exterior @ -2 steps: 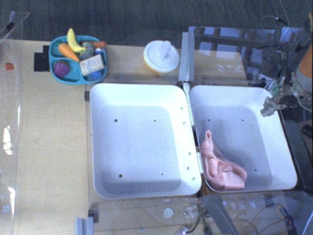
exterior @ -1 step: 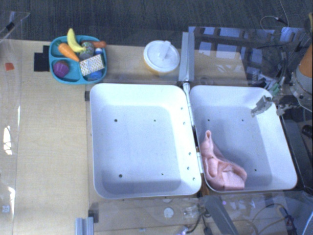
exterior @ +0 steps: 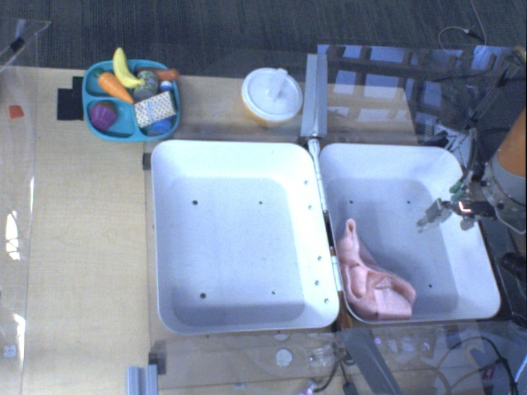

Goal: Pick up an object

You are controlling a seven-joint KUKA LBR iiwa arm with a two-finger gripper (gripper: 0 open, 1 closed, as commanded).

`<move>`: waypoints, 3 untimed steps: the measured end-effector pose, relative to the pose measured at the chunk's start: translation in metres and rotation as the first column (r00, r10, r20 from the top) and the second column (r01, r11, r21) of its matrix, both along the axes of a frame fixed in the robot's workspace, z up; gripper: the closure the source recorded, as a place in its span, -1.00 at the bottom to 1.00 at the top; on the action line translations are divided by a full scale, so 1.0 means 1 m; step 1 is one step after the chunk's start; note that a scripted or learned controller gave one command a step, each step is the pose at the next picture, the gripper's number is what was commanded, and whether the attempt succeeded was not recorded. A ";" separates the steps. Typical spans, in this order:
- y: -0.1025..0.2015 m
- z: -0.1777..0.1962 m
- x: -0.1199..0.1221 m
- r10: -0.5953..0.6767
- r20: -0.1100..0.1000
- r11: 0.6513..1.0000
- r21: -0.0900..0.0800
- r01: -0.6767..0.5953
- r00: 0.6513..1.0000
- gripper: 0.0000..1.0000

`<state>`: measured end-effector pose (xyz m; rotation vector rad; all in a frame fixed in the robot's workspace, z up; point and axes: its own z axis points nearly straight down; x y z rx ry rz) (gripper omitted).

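Item 1: crumpled pink cloth [exterior: 372, 280], lower left corner of the right-hand shallow white bin [exterior: 428, 171]. Item 2: two-finger gripper [exterior: 449, 213], right edge of frame, above that bin's right side, fingers spread, pinching nothing, well apart from the cloth.

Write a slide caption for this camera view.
Gripper hovers over the right bin, apart from the pink cloth in its corner.

A pink cloth [exterior: 372, 280] lies in the right bin [exterior: 395, 167], at its lower left corner. The gripper [exterior: 449, 212] hangs at the right side, apart from the cloth.
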<state>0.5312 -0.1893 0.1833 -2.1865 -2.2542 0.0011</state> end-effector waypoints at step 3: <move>0.074 -0.031 0.081 0.027 0.005 1.000 -0.001 -0.027 1.000 -1.00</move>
